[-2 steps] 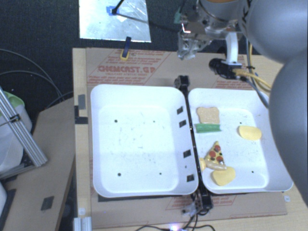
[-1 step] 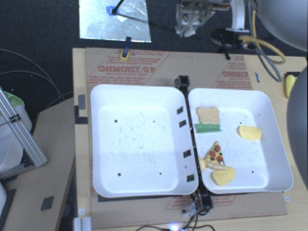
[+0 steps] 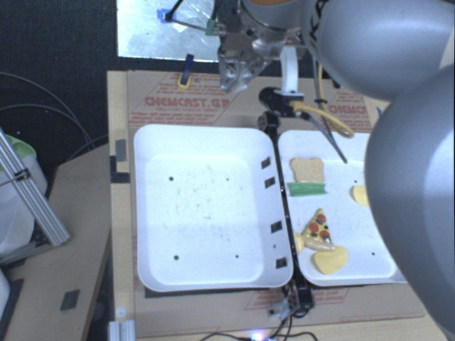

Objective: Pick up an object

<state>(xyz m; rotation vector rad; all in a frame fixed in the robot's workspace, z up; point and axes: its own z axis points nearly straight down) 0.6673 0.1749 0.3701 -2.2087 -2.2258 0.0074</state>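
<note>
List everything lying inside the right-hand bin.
The right bin holds a toast slice, a green strip, a pizza slice, a yellow heart-shaped piece and a yellow piece partly hidden. The arm covers the bin's right part.

Arm (image 3: pixel 398 119) hides right bin's (image 3: pixel 355 272) far side.

bench (image 3: pixel 121 212) with brown cardboard sheet (image 3: pixel 185 99) printed in red letters, filling middle of frame. on sheet, two shallow white bins touching side by side: left bin (image 3: pixel 142 212) centre-left, right bin (image 3: pixel 355 272) centre-right, black clips along shared edge. small blue-and-yellow clip (image 3: pixel 186 72) on upper edge of cardboard, upper left of centre. shiny metal plate (image 3: pixel 146 20) at top left, just beyond cardboard. wires (image 3: pixel 284 311) at bottom centre by bins' lower corners.
</note>
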